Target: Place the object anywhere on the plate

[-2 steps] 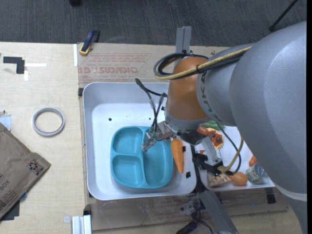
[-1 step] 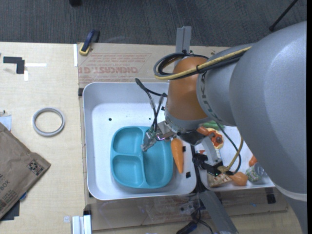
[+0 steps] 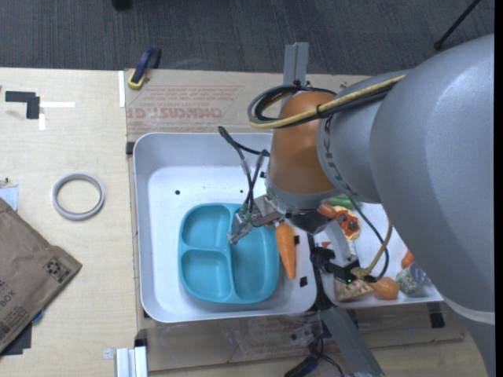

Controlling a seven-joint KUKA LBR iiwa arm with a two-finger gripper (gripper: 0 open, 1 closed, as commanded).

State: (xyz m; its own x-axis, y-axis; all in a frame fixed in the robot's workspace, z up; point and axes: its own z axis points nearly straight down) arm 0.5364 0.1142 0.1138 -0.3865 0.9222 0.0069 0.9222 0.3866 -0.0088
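Carrot [image 3: 286, 250] is the task's thing as far as we can judge: it lies orange and long in the left bin [image 3: 157, 210], touching the right rim of the plate [image 3: 228, 254] and pointing down toward the bin's near wall. We cannot tell whether it rests partly on the plate or just beside it. The plate is blue, with three compartments, and sits in the near half of that bin. Over its upper right compartment we see the tool [image 3: 242, 228], a small metal tip below the arm's orange band [image 3: 299, 148]. We cannot tell how far the tool is open, and we see nothing between its tips. Black cables hang beside it. The right bin [image 3: 393, 295] holds several small toy foods, partly hidden by the arm [image 3: 424, 171]. On the desk [image 3: 63, 132] to the left lie a tape ring [image 3: 78, 195] and a brown paper bag [image 3: 23, 273].
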